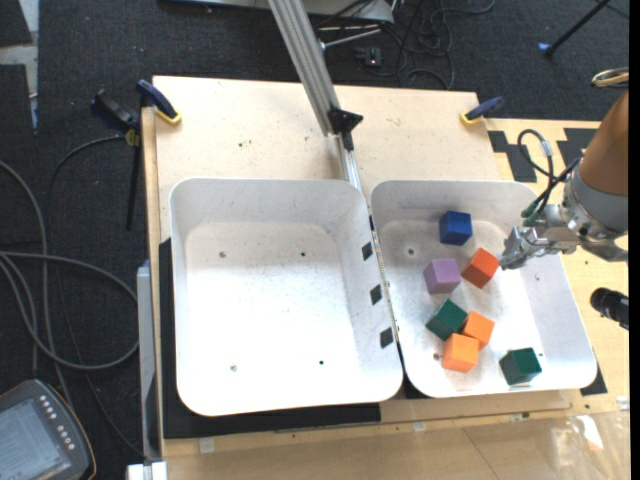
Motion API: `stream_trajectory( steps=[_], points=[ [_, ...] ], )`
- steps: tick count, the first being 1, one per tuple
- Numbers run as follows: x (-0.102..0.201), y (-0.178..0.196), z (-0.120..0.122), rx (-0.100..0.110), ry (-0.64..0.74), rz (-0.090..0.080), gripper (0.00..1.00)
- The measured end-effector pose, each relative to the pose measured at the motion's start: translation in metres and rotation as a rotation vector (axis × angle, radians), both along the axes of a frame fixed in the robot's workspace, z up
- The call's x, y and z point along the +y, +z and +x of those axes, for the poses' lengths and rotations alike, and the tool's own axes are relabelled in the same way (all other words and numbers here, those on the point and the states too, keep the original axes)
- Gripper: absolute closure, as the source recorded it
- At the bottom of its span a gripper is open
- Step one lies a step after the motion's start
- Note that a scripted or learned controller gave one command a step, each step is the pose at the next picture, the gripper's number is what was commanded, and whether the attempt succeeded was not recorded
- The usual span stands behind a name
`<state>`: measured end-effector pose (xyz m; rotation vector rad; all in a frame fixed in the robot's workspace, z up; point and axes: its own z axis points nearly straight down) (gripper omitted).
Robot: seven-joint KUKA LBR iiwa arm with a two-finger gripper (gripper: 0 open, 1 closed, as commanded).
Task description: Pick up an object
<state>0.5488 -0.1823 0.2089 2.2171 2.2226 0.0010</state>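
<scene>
- Near edge of the bench [300, 118]: a pendant screen [35, 438] sat at the lower left corner on dark carpet, its writing too small to read.
- Left bin [200, 208] lay bare across its white floor, giving wide open room out to its curved rim.
- Right bin [555, 368] held all the blocks, crowded in its middle and near half; bare floor was left along its far wall and right side.
- Nearest the front rim: dark green block [520, 365] alone by the near right corner.
- Just behind: orange block [460, 352] touching a second orange block [479, 327], with a green block [446, 319] against them on the left.
- Mid-bin: purple block [441, 275] just beside a red-orange block [481, 267].
- Farthest: blue block [455, 227], apart from the rest, near the far wall.
- Gripper [512, 257] came in over the right rim, tip low and just beside the red-orange block's right side; contact could not be judged.
- Could not tell whether the tip was parted or closed; no block was seen held.
- Arm [600, 198] leaned in from the right, wrist angled down and leftward, cables looped above it.
- A metal pole [305, 53] ran from the bins' divide to the far edge.
- Clamps [158, 101] at the far corners; no readable labels.
</scene>
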Motion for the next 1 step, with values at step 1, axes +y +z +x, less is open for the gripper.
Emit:
stream_trajectory(
  steps=[1],
  points=[
    [0.0434, 0.0110, 0.0178, -0.001, 0.005, 0.002, 1.00]
  ],
)
